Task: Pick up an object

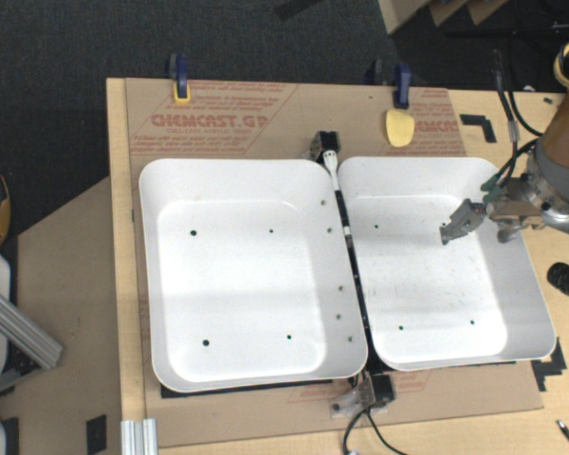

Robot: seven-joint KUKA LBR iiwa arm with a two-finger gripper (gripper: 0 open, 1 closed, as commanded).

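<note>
Where the grey arm (pixel 559 173) reaches in from the right of the camera view, its pincer (pixel 460 223) hangs over the right bin (pixel 522 301), in the upper right part of that bin's floor. The pincer's dark fingers (pixel 452 229) point left and slightly down in the picture; they are small and seen at a slant, so I cannot tell whether they are spread or pressed together, and nothing can be made out between them.

The two white bins lie side by side on a brown board (pixel 123 254), which rests on the surface. The left bin (pixel 156 273) and the right one touch, or nearly touch, along a dark strip (pixel 349 254) running between them. Small dark dots mark each bin floor.

The likeliest thing to be picked is a small yellow object (pixel 399 127), rounded and pale. It lies on the board just beyond the far rim of the right bin, outside both bins, directly below a blue clamp (pixel 402 84) at the board's far edge. It is well apart from the pincer. A second blue and yellow clamp (pixel 179 76) grips the far edge on the left.
</note>
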